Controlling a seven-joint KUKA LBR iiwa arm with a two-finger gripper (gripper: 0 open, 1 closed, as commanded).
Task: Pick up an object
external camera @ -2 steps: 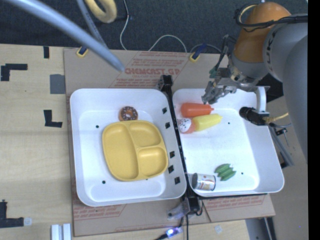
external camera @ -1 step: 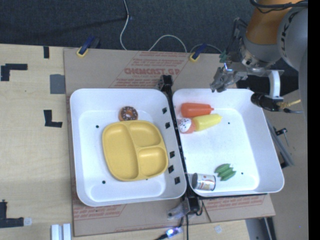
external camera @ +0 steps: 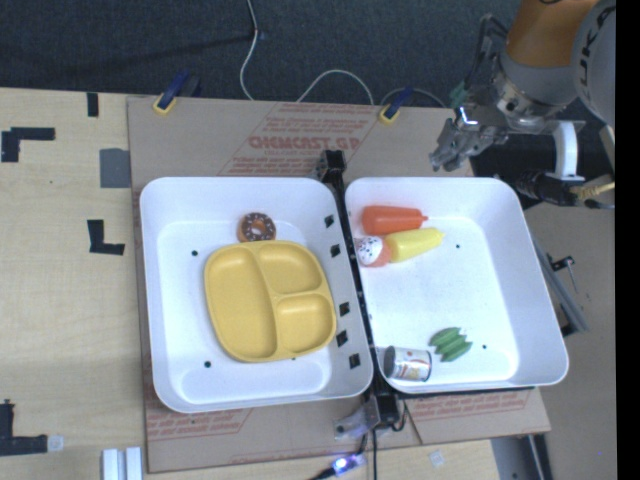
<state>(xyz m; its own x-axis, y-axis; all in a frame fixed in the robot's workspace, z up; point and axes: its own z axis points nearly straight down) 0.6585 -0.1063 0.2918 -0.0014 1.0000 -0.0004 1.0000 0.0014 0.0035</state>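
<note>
Above the back edge of the table, the tool (external camera: 455, 153) hangs at the end of the grey-and-orange arm (external camera: 555, 28), just past the far rim of the right bin (external camera: 500, 193) and holding nothing; from this angle it cannot be told how the tool is set. No single target is named, so any piece in the bins could serve. Nearest to the tool are the orange carrot-shaped toy (external camera: 393, 217) and the yellow corn-shaped toy (external camera: 412, 244), lying side by side near the right bin's back-left corner, below and to the left of the tool, with a small white-and-red ball (external camera: 369, 251) touching the yellow toy's left end. All three look like light, hard plastic, probably smooth enough to slip; the two long toys seem best pinched across their narrow middles, while the ball may roll away. Farther off, near the bin's front edge, lie a green pea pod (external camera: 451, 344) and a small metal can (external camera: 408, 365) on its side, the can likely rigid and prone to rolling. The left bin (external camera: 165, 268) carries a yellow divided plate (external camera: 268, 300), wide and flat and judged awkward for a two-finger grip, and a small chocolate doughnut (external camera: 256, 228) just behind it, well apart from the tool.
</note>
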